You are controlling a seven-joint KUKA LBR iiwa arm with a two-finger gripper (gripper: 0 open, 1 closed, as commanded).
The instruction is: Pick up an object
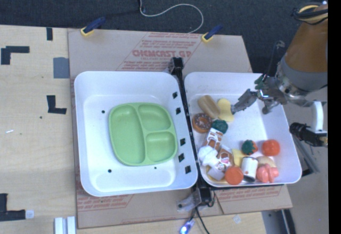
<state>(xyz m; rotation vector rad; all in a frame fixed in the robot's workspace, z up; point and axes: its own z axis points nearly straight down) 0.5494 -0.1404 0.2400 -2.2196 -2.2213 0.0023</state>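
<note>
We note two white bins side by side on a cardboard sheet. The left bin (85,121) holds a green divided plate (143,133), lying flat near its middle.

The right bin (290,137) holds the toys. A tan bread roll (208,104) and a yellow piece (225,109) lie toward its far left corner; a brown doughnut (201,121) sits against the left wall, with a dark green piece (220,126) just beside it. Along the near edge we see a heap: small cartons (216,147), a green-topped piece (249,147), an orange fruit (270,147), a red ball (233,175), a pink piece (267,174).

The arm's gripper (246,101) hangs above the far part of the right bin, just right of the yellow piece. We cannot tell how far its claw is open; nothing shows held in it.
</note>
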